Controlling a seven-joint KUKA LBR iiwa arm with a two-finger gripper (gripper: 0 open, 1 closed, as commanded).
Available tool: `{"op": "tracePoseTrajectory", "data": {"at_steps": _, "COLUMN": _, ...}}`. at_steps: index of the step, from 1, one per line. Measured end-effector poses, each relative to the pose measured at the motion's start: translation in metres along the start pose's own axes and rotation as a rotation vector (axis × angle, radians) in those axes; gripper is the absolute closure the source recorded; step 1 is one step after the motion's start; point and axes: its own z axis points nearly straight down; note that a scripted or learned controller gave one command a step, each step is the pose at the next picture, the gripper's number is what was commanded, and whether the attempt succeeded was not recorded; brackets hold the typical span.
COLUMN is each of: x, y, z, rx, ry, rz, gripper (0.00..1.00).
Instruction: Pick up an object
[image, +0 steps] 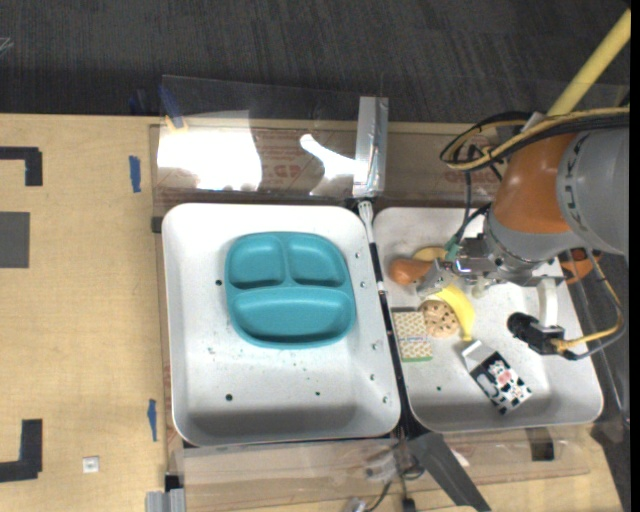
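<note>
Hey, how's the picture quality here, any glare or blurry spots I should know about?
Camera view: strong white glare washes out the clear sheet behind the left bin; the teal tray is evenly lit and fairly sharp; the small items under the gripper in the right bin look soft and hard to identify; the arm reads slightly blurred.

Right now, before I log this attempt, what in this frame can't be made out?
- Hand: the arm's wrist covers most of it in the camera view, so its grip state and any hold on the yellow object are unclear.
- Orange object: partly behind the hand, identity unclear.
- Small black and white box: print too small to read.
- Patterned card: design too small.
</note>
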Motion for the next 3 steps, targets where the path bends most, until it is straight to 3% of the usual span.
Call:
{"op": "tracePoseTrajectory", "data": {"at_steps": 1, "x": -0.028, "y": -0.01, "z": 0.019, "rx": -0.012, "ry": -0.003, "rz": -0.214, "gripper": 0.0}}
{"op": "tracePoseTrajectory", "data": {"at_steps": 2, "x": -0.028, "y": -0.008, "z": 0.006, "rx": -0.019, "ry": -0.004, "rz": -0.213, "gripper": 1.0}}
{"op": "tracePoseTrajectory", "data": {"at_steps": 3, "x": 0.067, "y": 0.002, "z": -0.082, "rx": -0.015, "ry": -0.001, "rz": -0.256, "gripper": 1.0}}
